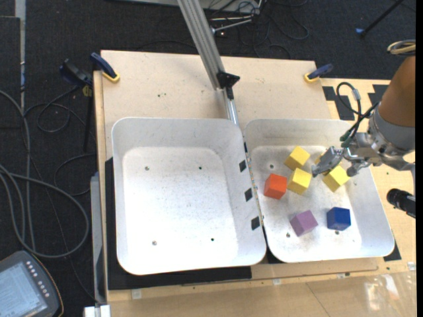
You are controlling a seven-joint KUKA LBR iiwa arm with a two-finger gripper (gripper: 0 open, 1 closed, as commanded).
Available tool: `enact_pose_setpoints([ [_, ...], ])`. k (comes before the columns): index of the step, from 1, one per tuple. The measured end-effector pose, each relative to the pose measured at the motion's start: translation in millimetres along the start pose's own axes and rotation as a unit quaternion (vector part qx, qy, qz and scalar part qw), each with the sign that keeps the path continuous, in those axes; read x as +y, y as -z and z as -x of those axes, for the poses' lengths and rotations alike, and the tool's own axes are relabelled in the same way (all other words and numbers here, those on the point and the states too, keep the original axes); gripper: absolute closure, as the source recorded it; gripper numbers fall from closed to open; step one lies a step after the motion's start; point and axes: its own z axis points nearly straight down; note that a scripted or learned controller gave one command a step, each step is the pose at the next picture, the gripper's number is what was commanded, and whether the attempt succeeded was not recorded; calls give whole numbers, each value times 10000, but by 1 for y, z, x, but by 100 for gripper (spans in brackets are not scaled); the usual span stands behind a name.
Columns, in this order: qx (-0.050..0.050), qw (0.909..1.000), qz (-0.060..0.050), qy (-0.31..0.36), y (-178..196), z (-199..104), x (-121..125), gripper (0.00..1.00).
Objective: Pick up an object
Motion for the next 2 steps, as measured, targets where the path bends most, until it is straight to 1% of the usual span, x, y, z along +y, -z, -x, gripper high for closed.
enact_pose_setpoints([
  [1, -5, 10000, 21, -6, 2, 0, 1, 0],
  [2, 4, 10000, -11, -9, -60, -5, -5, 0],
])
